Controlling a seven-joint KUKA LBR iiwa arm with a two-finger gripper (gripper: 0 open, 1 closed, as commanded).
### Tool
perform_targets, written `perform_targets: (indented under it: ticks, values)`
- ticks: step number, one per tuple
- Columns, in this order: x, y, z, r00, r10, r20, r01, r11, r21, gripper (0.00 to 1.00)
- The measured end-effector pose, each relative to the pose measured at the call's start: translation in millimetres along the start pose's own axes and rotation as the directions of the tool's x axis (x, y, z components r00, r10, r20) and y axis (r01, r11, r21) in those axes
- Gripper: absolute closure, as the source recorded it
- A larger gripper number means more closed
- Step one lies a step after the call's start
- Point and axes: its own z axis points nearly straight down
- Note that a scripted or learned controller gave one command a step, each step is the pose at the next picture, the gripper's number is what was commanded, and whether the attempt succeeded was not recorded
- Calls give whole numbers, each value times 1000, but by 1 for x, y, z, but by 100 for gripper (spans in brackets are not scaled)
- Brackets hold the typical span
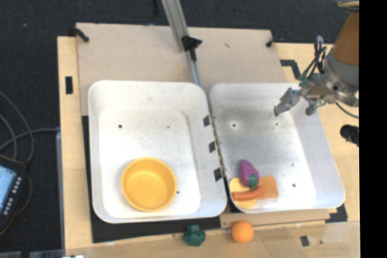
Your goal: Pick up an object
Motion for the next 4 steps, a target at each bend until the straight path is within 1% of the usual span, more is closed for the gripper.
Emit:
perform_targets:
  ticks: [1,2,3,4]
  values:
    - [0,0,0,1000,0,0,0,1000,0,0]
    - [0,4,59,1000,3,1,-3,1000,1,0]
    - [9,-2,110,1000,5,0,-5,1000,6,0]
    - [8,-3,147,1000,4,1,-4,1000,4,0]
